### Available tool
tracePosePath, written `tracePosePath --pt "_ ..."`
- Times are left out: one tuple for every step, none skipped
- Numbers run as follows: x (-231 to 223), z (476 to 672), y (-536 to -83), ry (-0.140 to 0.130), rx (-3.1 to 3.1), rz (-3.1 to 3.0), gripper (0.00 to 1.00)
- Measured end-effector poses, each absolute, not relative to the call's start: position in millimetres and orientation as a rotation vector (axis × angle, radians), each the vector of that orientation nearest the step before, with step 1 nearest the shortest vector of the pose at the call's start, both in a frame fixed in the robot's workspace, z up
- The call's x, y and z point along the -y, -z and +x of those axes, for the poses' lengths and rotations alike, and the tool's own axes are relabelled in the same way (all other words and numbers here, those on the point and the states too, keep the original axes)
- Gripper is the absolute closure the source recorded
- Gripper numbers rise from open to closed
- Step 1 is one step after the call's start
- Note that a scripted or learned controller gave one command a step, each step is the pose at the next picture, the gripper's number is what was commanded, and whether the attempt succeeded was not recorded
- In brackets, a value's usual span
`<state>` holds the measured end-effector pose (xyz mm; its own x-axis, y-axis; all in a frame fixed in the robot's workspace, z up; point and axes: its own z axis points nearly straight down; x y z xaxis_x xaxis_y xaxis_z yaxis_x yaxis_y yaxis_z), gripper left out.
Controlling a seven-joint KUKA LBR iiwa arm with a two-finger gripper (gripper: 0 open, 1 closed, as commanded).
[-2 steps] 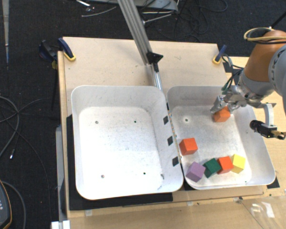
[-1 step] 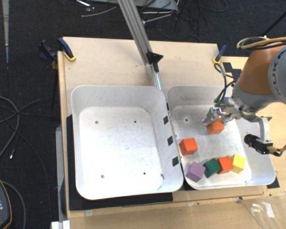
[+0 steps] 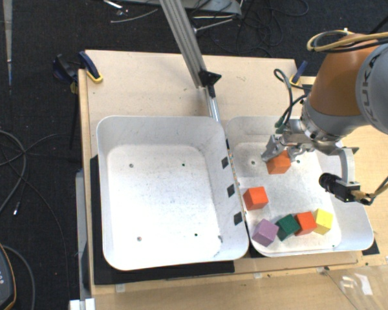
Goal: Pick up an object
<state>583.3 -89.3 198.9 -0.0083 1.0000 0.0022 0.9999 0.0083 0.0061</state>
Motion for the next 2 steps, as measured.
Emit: tracePosePath --pt "34 570.9 -224 -0.004 -2.231 2.211 1.00" --pt "-72 660.8 -193 -0.005 -2.233 2.211 1.00"
